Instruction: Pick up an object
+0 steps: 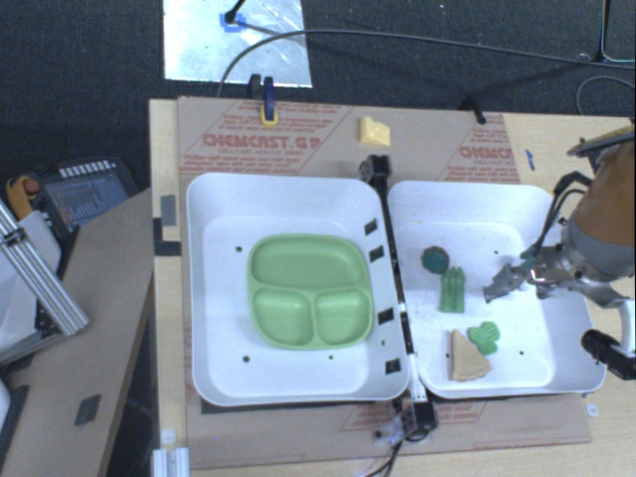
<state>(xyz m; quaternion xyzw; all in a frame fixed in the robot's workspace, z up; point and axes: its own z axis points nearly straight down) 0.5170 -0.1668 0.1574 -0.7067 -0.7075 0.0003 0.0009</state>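
Note:
The right bin (517,217) holds several small objects. A dark teal round piece (434,259) lies near its left wall, with a green ridged piece (453,289) just below it. A green broccoli-like toy (484,337) sits lower down, touching a tan wedge (467,357) near the front wall. My gripper (500,283) hangs over the middle of this bin, right of the green ridged piece and above the broccoli toy, apart from both. Nothing shows in its grasp.
The left bin (219,207) bears a green divided plate (309,290). A black divider (388,266) joins the two bins. A yellow block (375,131) and a blue-yellow clamp (267,102) lie on the cardboard behind the bins. Cables run across the back.

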